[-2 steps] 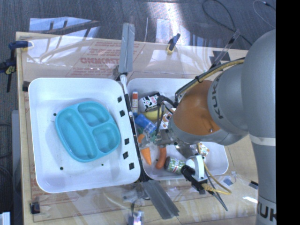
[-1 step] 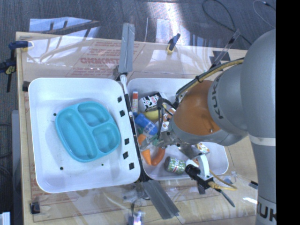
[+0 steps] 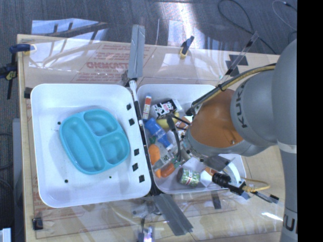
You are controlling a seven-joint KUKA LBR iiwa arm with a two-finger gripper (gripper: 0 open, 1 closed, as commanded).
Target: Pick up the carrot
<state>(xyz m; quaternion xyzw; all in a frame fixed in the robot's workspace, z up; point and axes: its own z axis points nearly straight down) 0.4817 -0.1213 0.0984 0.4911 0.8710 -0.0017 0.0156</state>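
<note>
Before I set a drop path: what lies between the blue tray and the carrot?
In the camera view, the two bins' adjoining white walls separate the blue tray from the carrot.

Left bin [image 3: 45, 135] white, holding a turquoise divided plate [image 3: 95, 140]; right bin [image 3: 202, 91] also white. Next to the plate, across the black-tabbed divider: blue bottle [image 3: 154, 127], orange carrot [image 3: 154, 155], another orange piece [image 3: 165, 171] below it, possibly a second carrot (partly hidden), and a green-patterned can [image 3: 189, 177]. Arm [image 3: 262, 110] grey with orange band [image 3: 214, 125]; bench [image 3: 75, 59] tan with red print.
</note>
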